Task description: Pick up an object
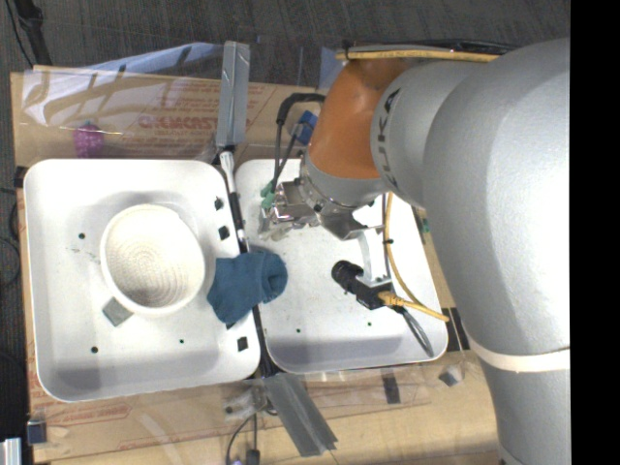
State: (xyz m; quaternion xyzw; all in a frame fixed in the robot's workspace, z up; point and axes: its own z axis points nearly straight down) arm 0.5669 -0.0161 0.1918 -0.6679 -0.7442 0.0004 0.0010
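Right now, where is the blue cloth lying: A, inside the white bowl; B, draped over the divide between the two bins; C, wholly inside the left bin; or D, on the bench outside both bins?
B: the blue cloth straddles the rims where the left bin and right bin meet, beside the white bowl, not in it.

Wooden bench (pixel 145 424) — two white bins (pixel 58 356) side by side
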